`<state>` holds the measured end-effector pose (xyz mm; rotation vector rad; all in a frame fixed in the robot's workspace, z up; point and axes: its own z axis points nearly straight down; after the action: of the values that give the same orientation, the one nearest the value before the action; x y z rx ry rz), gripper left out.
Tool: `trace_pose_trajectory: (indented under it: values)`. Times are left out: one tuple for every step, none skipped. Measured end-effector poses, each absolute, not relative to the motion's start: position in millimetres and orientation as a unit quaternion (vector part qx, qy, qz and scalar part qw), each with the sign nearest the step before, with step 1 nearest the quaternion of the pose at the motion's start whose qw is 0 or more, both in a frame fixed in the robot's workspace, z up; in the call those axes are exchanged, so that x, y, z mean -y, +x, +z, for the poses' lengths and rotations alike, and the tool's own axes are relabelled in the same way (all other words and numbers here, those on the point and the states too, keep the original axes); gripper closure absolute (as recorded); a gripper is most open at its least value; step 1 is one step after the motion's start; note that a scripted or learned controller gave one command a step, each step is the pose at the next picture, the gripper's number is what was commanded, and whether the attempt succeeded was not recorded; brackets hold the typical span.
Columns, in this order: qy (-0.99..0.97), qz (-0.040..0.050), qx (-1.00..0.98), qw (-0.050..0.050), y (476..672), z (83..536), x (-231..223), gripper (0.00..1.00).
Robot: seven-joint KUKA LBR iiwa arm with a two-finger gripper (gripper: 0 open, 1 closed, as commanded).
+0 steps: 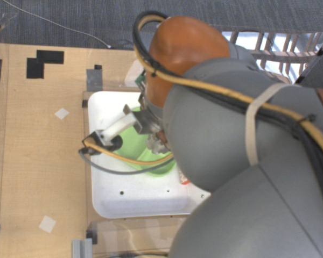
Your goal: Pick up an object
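The big grey arm (247, 160) looms over the white bin (140, 203), probably reaching for the green bowl (142, 152); grip state's hidden, can't tell.

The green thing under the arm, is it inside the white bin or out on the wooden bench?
Inside. The green object lies within the white bin, bare bin floor showing around it; the arm covers its right part.

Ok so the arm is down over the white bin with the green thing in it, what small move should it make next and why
Probably a short lift straight up to check the grasp. The gripper sits low over the green object in the white bin, and the arm's bulk hides whether anything is held. Rising would settle that.
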<state>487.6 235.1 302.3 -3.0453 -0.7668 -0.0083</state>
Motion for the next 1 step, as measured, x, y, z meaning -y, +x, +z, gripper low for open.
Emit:
trace_pose_trajectory:
  values:
    - [-0.881,-0.0005,0.473,-0.001,497.2,333.9,-234.7,1.00]
